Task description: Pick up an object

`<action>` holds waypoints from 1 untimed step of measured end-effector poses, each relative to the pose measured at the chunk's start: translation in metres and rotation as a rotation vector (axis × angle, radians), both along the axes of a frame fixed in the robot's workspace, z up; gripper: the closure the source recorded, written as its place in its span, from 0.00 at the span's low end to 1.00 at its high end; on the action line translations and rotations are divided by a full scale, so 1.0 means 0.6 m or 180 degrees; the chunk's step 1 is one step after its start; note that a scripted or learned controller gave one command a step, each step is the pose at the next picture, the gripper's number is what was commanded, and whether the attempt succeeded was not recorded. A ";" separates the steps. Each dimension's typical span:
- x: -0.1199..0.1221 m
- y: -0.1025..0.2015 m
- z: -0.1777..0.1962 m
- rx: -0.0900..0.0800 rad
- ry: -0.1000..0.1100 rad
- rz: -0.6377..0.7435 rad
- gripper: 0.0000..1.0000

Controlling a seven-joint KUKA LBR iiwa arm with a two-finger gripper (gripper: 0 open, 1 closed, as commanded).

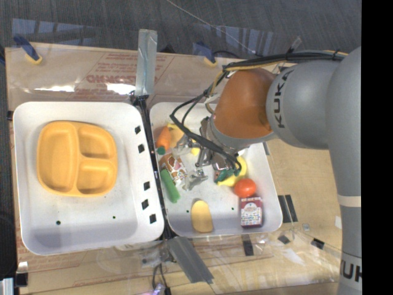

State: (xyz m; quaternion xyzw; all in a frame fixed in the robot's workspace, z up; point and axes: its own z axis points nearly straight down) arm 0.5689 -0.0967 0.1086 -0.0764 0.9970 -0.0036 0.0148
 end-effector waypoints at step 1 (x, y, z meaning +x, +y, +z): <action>0.065 -0.016 -0.001 0.0003 0.0000 0.0151 0.00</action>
